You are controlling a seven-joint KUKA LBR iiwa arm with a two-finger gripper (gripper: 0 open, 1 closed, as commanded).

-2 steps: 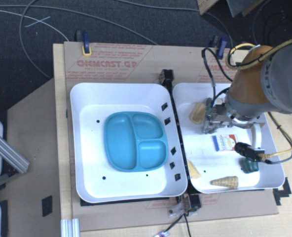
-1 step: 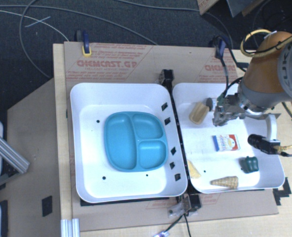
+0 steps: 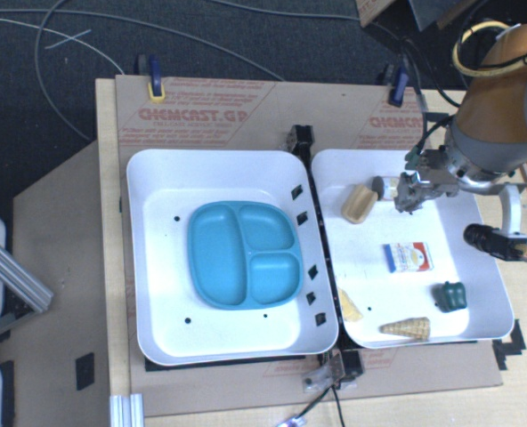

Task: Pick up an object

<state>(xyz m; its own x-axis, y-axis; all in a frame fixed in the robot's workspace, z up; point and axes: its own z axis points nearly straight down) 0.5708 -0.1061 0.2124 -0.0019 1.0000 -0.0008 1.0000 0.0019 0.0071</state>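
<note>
Tan block (image 3: 359,204) lies tilted, long axis running upper-right to lower-left, just beside the tool (image 3: 408,194), whose grip I cannot tell.

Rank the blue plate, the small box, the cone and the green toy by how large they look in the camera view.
1. blue plate, by far the largest.
2. cone and small box look alike; no ranking.
3. green toy, smallest.

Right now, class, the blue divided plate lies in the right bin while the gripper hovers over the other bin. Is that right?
Not quite. The camera view shows the blue divided plate in the left bin; the gripper hovers over the right bin.
</note>
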